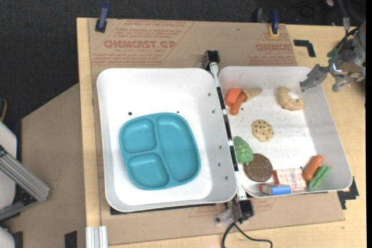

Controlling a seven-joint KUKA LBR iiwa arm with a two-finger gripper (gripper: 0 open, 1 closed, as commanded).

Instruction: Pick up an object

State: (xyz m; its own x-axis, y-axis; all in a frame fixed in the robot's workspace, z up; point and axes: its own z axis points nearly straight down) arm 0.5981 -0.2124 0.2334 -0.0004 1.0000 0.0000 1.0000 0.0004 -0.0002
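Note:
The right bin (328,125) holds several toy foods. A beige bread piece (289,100) lies near its far right, and a chocolate-chip cookie (262,129) sits in the middle. An orange piece (235,99) and a small tan piece (254,92) lie at the far left. A green leafy piece (243,151) and a brown round patty (258,168) are at the near left. My gripper (325,80) hovers over the bin's far right rim, right of the bread piece. It is open, with nothing between its fingers.
A teal divided plate (160,150) lies in the left bin (116,96). At the right bin's near edge are a red-and-white packet (289,177), a blue-and-white tube (274,189), a small carrot (312,166) and a green pod (319,177). Clamps (274,23) hold the bench board.

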